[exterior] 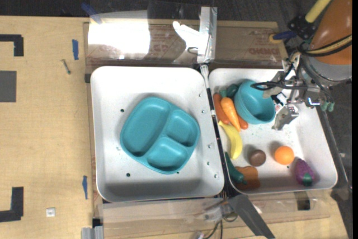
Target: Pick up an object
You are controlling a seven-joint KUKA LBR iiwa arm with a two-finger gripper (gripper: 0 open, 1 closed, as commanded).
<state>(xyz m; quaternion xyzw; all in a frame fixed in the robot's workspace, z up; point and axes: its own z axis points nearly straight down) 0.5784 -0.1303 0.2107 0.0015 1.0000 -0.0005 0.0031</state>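
In the right bin (321,137) a teal bowl (253,101) stands at the back left. Beside it lie two orange carrots (229,112) and a yellow banana (233,140). Nearer the front are a brown ball (257,157), an orange (284,154), a purple eggplant (304,171) and a green and orange piece (244,176). My gripper (281,109) hangs just right of the bowl's rim. It is open, with nothing between its fingers.
The left bin (106,120) holds a teal divided plate (160,134). A metal divider (207,36) and clear sheeting sit behind the bins. The wooden bench (39,120) stretches to the left. The arm's orange band (334,19) is at the upper right.
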